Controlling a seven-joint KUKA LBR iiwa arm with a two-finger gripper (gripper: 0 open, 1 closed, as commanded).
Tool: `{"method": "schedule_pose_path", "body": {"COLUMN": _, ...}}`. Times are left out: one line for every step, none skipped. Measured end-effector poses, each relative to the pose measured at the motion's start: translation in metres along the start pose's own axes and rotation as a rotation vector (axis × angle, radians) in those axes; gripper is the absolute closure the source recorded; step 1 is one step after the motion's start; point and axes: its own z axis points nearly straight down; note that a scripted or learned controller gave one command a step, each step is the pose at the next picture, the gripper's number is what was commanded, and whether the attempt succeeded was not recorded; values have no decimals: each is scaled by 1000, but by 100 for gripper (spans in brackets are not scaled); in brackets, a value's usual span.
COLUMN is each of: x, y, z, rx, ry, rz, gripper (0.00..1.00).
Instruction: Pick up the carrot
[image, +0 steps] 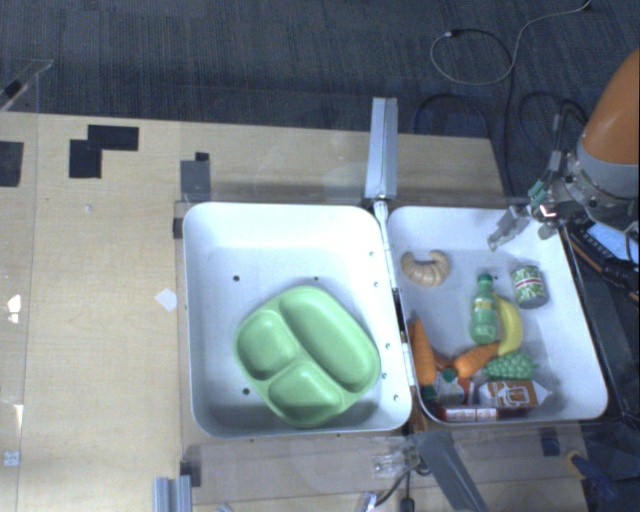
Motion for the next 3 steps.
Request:
{"method": "schedule_pose_path", "body": {"x": 66, "y": -46, "z": 2, "rx": 0, "ry": 1, "rz": -47, "gripper": 0}}
{"method": "schedule_pose_path", "body": {"x": 117, "y": -72, "z": 22, "rx": 1, "ry": 1, "rz": -167, "gripper": 0}}
{"method": "schedule_pose_path", "body": {"x": 193, "y": -97, "z": 42, "rx": 2, "ry": 2, "rz": -159, "gripper": 0}}
